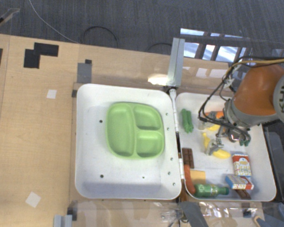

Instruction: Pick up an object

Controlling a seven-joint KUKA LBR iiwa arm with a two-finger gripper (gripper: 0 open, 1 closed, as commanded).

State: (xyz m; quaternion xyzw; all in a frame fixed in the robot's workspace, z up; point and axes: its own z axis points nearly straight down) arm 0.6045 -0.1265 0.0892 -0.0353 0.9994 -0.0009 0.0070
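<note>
**Hand low over the yellow piece in the right bin**

While the left bin (86, 179) sits quiet with just a green divided plate (134, 130) in the middle of it, all the action is across the divider. Moving right, the right bin (268, 185) is crowded: a green pepper-like piece (186, 120) near the top left, a brown bar (188, 158) along the left wall, a green bottle (210, 190) lying flat at the front, a red-and-white carton (241, 166) and a blue box (239, 181) beside it. Between them lies the likely target, a yellow toy piece (219, 152), banana-like, well clear of the walls.

It looks light, stiff plastic, smooth and rounded, so probably slippery; a pinch across its narrow middle seems the safest hold, since the ends would likely squirt out.

Now the arm: it comes in from the right, orange band (254, 92) up high, wrist pointing steeply down. The hand (216, 146) hangs right at the yellow piece, fingers apparently slightly parted and nothing visibly held between them; actual contact is too fine to call.
</note>
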